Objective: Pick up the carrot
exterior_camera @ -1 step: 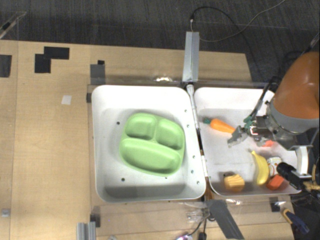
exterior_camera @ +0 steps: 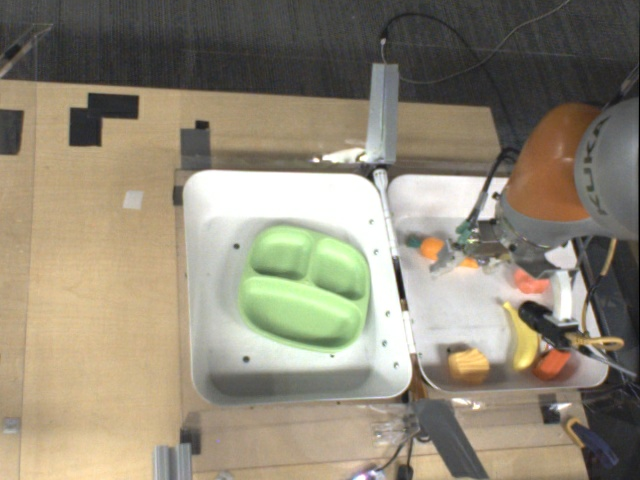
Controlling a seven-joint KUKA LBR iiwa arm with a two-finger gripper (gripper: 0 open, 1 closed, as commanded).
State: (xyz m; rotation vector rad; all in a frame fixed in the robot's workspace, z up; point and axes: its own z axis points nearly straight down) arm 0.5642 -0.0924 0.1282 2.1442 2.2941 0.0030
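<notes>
A small orange carrot (exterior_camera: 432, 248) lies in the upper left part of the right bin (exterior_camera: 440, 318). My gripper (exterior_camera: 462, 255) hangs low over the bin just to the right of the carrot, very close to it or touching it. A second bit of orange (exterior_camera: 469, 264) shows right under the gripper, and I cannot tell whether it belongs to the carrot. The grey arm with its orange band (exterior_camera: 550, 168) reaches in from the right and hides the bin's upper right corner.
The left bin (exterior_camera: 210, 218) holds a green sectioned plate (exterior_camera: 303, 286). In the right bin, a yellow banana (exterior_camera: 520, 336), a red-orange piece (exterior_camera: 550, 365) and a yellow-orange block (exterior_camera: 467, 364) lie along the front. A pink-red item (exterior_camera: 532, 283) lies by the arm.
</notes>
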